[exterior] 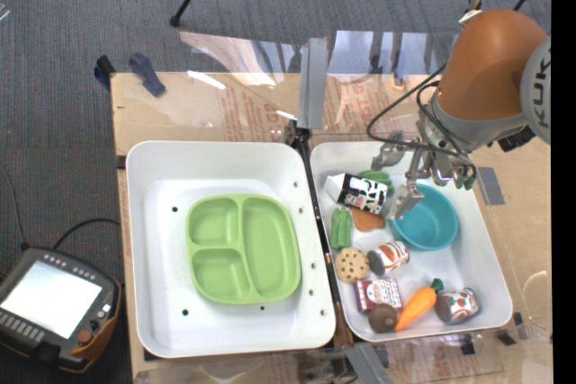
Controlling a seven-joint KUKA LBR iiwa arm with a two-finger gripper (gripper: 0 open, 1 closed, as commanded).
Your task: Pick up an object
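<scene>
My gripper (421,186) hangs under the orange wrist band over the right bin (493,265), its fingers spread open with nothing between them. One fingertip (403,206) points down at the left rim of a blue bowl (430,227). Just left of it lies a black-and-white milk carton (358,190) with a green piece (379,178) behind it and a brown piece (367,219) in front. Lower in the bin lie a green vegetable (341,227), a cookie (351,264), a small can (389,257), a red box (380,292), a carrot (417,307), a brown lump (383,317) and a second can (456,305).
The left bin (153,193) holds a green divided plate (243,247). A raised divider (313,193) separates the two bins. A pendant with a screen (54,301) lies on the floor at the lower left.
</scene>
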